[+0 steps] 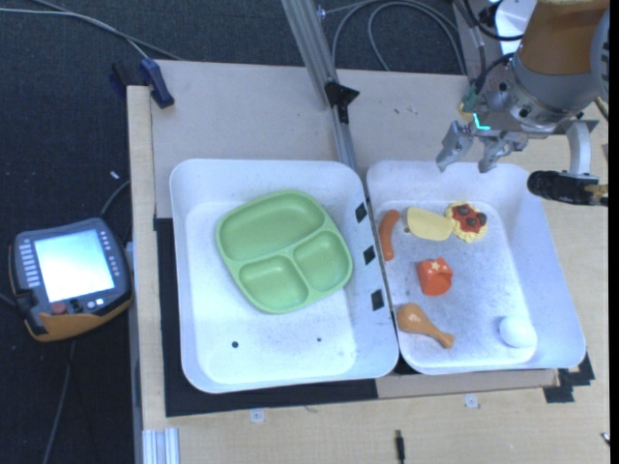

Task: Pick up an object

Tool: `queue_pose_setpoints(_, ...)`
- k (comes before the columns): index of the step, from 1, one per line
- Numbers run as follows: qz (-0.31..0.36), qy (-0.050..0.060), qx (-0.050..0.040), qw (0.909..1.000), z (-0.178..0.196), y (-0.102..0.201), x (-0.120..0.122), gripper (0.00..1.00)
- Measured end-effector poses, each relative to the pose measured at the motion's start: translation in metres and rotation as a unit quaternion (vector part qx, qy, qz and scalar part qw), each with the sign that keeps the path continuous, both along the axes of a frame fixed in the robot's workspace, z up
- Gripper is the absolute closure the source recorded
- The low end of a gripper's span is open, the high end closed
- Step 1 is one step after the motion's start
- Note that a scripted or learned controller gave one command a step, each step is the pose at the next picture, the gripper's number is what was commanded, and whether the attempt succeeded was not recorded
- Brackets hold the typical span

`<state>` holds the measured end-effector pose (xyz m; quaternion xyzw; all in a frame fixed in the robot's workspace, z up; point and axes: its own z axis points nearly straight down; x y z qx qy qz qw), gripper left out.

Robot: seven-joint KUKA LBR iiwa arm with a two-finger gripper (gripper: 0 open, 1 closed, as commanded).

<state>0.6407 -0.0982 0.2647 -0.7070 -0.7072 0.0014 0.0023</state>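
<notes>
Above the right bin's (542,259) far rim, jaws spread apart, empty, touching nothing.

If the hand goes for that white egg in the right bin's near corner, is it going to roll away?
Probably. The egg looks round and smooth, so two fingers could squeeze it sideways. It lies close to the right bin's corner wall, which may stop it rolling far. It looks like a light plastic toy, though that is a guess.

The green tray (283,251) looks like smooth matt plastic; both white bins (280,356) appear plastic, speckled; the bench (251,114) looks wooden.
</notes>
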Motion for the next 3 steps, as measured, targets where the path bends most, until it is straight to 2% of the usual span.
queue_pose_setpoints(1,0.000,-0.002,-0.0002,1.0000,0.002,0.000,0.001,0.00)
queue_pose_setpoints(3,0.000,0.002,0.0002,1.0000,-0.115,-0.010,-0.007,0.00)
